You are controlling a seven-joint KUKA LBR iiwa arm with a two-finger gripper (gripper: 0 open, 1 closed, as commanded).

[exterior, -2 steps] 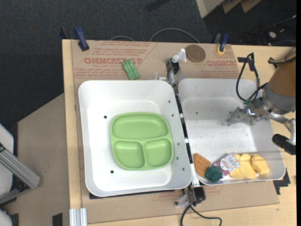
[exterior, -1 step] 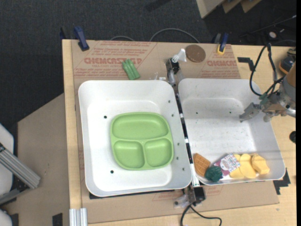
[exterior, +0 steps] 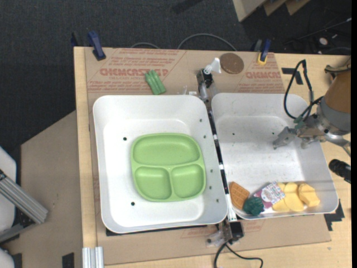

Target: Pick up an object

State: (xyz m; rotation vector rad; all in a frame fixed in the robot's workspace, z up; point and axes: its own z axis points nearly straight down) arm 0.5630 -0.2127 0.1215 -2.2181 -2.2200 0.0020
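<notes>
Yellow blocks, a wrapped packet and a cookie crowd the right bin's near edge, untouched. Above them the gripper hovers, jaws apart, holding nothing. Picking remains undone.

The arm is cut off by the right edge, and the jaws' spread is too small to tell.

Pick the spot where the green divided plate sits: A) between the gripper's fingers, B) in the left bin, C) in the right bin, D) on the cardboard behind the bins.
B: the green divided plate lies flat in the middle of the left bin, apart from the gripper over the right bin.
</notes>
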